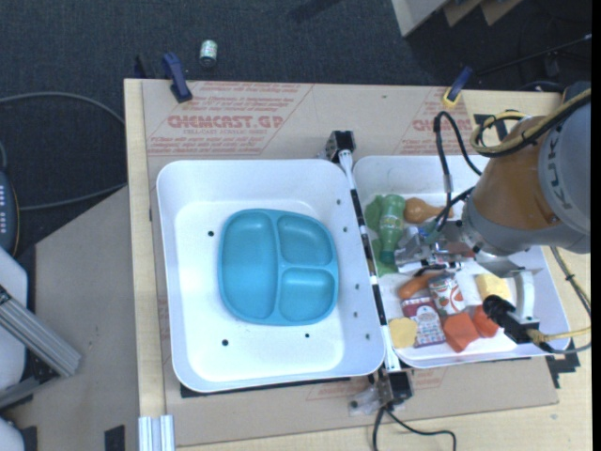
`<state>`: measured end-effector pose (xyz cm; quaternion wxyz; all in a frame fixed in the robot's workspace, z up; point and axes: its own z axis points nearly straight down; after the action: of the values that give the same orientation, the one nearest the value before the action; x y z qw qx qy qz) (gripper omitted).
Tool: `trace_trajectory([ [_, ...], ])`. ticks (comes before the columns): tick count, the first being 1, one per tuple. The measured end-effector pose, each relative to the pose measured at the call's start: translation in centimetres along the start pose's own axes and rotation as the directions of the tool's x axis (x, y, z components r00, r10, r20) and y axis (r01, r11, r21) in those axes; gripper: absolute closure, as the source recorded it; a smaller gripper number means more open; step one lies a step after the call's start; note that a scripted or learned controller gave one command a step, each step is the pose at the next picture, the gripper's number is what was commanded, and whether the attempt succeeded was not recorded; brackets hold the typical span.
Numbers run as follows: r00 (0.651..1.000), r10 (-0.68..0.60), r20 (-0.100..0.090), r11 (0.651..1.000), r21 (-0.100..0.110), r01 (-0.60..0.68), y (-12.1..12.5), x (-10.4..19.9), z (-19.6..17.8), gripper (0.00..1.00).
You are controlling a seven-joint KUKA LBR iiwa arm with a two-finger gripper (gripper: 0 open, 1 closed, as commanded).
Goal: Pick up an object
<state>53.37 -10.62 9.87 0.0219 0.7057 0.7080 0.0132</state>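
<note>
Lying jumbled in right bin (406,171): one green toy (385,214), one red-and-white can (449,298), one yellow wedge (404,333), one red block (460,332) | claw (424,252) low among them, grip cannot be told | left bin (188,252): one blue three-compartment plate (279,266) | bench (282,111): two bins

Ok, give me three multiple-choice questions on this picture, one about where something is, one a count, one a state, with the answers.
1. Where does the blue plate lie?
A. in the left bin
B. in the right bin
C. on the floor

2. How many compartments has the plate?
A. two
B. three
C. five

3. How does the plate lie?
A. upside down
B. on its edge
C. flat, hollows up

Answers:
1 A: it sits in the middle of the left bin.
2 B: it has one large hollow and two smaller ones.
3 C: its hollows face the camera.
</note>
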Motion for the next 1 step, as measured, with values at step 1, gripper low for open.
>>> trace_trajectory([
  [1, 1.000, -0.004, -0.008, 1.000, 0.005, 0.004, -0.22, -1.15, 0.02, 0.00],
])
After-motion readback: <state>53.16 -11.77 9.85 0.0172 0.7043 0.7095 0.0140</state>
